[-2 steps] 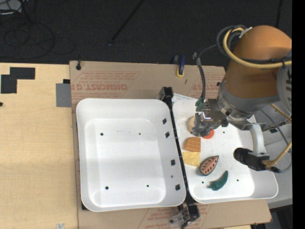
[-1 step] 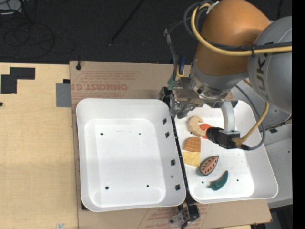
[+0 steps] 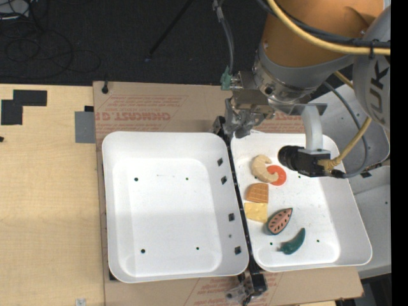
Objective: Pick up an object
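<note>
Fingers (image 3: 240, 130): apart or together, impossible to tell, just dark metal bunched under the wrist. Gripper (image 3: 240, 130) poised over the far rim, right at the seam between the two bins, with nothing seen in its grasp. Above it, the arm (image 3: 319, 37), a broad glossy orange band and grey casing, with cables looping round.

Over to the right bin (image 3: 357, 234), smooth white plastic with rounded corners, and all the pickable pieces clustered toward its left side. Nearest the gripper, a pale beige lumpy piece (image 3: 259, 166), curled like a shell, touching an orange-red ring (image 3: 278, 175). Just below, a flat tan square (image 3: 257, 192), overlapping a yellow block (image 3: 255, 211). Beside that, a brown oval piece (image 3: 279, 221) with a teal edge and ribbed face, tilted. Closest to the near rim, a dark teal curved piece (image 3: 294, 241), smooth and tapering, lying apart from the rest.

Jutting over the same bin's far side, a black cylinder (image 3: 303, 160) on a white bracket.

On to the left bin (image 3: 108, 203), same white shell, a few small dark dots on its floor. Under both, a brown cardboard sheet (image 3: 146, 107) with red print, laid on the pale wood-grain bench (image 3: 44, 190).
</note>
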You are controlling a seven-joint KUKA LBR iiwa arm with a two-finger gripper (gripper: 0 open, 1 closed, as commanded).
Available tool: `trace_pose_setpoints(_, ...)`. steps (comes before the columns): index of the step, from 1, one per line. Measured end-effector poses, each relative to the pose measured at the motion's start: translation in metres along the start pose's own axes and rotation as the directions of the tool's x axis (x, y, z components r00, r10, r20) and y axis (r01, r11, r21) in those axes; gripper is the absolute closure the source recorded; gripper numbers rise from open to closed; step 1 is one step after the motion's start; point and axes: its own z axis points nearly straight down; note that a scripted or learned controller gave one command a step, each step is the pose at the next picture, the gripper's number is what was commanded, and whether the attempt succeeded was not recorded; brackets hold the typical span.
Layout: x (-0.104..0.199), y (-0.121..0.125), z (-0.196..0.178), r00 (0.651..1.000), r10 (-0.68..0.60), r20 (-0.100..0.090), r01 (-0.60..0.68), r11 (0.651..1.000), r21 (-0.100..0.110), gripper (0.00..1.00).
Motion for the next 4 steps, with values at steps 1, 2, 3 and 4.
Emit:
trace_pose_setpoints(1, -0.064, -0.051, 0.041, 1.0, 0.009, 0.005, -0.009, 1.0, 0.016, 1.0)
trace_pose_setpoints(2, -0.014, -0.016, -0.006, 1.0, 0.0, 0.001, 0.0, 1.0, 0.005, 1.0)
trace_pose_setpoints(3, -0.062, -0.067, 0.056, 1.0, 0.009, 0.004, -0.009, 1.0, 0.019, 1.0)
trace_pose_setpoints(4, -0.013, -0.053, -0.013, 1.0, 0.0, 0.001, 0.0, 1.0, 0.003, 1.0)
